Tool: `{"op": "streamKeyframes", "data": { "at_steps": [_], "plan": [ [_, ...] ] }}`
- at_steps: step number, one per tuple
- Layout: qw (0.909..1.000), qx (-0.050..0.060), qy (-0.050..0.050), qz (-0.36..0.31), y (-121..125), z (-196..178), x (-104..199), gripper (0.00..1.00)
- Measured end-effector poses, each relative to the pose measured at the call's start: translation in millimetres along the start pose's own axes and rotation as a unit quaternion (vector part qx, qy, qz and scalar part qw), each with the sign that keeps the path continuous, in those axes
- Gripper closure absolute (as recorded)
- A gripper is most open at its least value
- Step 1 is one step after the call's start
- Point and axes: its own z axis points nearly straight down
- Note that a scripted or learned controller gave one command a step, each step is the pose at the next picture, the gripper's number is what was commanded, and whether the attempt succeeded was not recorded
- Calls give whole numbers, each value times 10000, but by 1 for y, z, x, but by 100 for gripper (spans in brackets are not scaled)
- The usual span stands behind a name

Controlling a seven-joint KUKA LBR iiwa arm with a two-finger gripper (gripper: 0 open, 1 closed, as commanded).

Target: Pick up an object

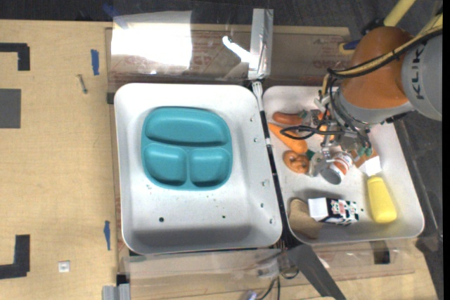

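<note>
Here, the right white bin [411,211] holds the candidates: an orange carrot-shaped toy [287,119] near its back, a yellow plastic bottle [381,199] at its right, and a small black-and-white box [335,209] near the front. The gripper [330,164] hangs low among them; its state cannot be told. The left white bin [242,221] carries a teal divided plate [186,146].
</note>
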Motion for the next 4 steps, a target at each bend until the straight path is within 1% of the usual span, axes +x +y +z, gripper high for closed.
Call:
{"op": "streamKeyframes", "data": {
  "at_steps": [1,2,3,4],
  "plan": [
    [9999,1,20,-116,-29,0,28,0],
    [10000,0,9,49,-27,0,23,0],
    [10000,9,-2,-32,-18,0,16,0],
    [10000,21,-76,-33,-18,-14,11,100]
  ]
}}
